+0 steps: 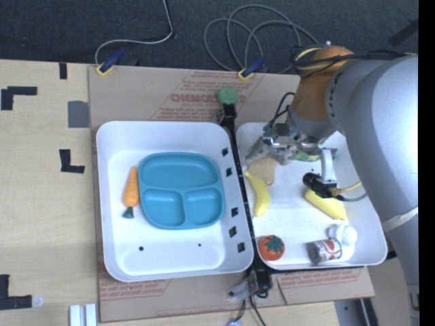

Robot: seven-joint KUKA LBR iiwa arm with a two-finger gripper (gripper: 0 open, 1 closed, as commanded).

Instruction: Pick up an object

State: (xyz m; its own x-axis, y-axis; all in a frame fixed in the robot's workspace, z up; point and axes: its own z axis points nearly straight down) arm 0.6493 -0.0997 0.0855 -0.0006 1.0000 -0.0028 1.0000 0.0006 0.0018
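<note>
My gripper (275, 148) hangs low over the back left part of the right bin (292, 260), under the orange wrist band. A flat beige piece (266, 172) lies just beneath and in front of it; contact between them cannot be made out. A yellow banana (259, 194) lies next to the beige piece, along the bin's left wall. A second yellow banana (326, 204) rests to the right, by a black part of the arm. A red tomato (272, 247) and a small can (325, 250) sit near the front edge.
The left bin (112, 250) holds a blue divided plate (181, 189) and an orange carrot (130, 189) on the plate's left. A black divider (238, 182) separates the bins. The bulky grey arm (380, 128) covers the right bin's right side. Cables lie behind the bins.
</note>
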